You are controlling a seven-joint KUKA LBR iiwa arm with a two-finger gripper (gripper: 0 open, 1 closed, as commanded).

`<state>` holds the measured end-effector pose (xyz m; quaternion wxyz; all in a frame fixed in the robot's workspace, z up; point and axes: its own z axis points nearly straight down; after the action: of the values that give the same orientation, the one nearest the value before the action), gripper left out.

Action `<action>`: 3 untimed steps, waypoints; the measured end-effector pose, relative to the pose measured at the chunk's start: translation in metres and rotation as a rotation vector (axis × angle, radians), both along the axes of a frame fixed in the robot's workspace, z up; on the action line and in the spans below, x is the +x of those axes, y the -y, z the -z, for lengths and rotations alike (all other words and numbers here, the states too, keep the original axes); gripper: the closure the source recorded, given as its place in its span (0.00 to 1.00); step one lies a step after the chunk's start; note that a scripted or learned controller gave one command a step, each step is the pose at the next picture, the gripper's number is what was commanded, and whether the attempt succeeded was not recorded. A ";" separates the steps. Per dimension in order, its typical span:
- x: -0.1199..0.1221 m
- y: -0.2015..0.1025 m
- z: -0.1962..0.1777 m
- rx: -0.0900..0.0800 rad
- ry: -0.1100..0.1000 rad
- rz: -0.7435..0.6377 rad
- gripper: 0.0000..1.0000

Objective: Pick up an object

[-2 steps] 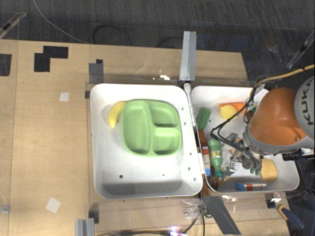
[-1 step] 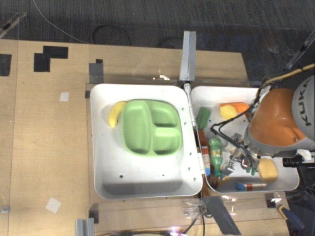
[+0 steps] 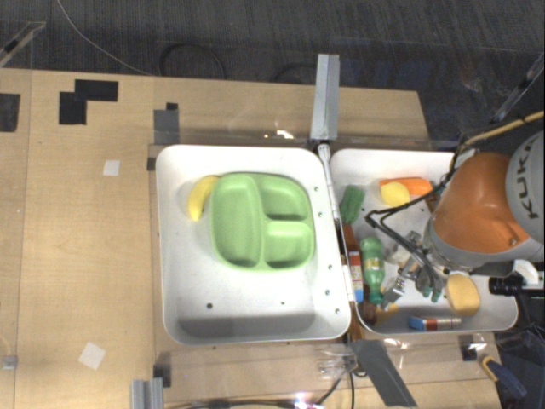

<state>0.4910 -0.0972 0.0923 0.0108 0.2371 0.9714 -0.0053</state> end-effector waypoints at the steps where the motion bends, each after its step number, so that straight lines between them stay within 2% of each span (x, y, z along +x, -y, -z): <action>1: 0.000 0.000 0.000 -0.001 0.000 -0.006 0.00; 2: 0.002 -0.004 0.001 0.013 0.002 -0.004 0.00; 3: 0.008 -0.003 -0.013 0.008 0.022 -0.011 1.00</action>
<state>0.4988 -0.0939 0.1056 0.0205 0.2318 0.9725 0.0015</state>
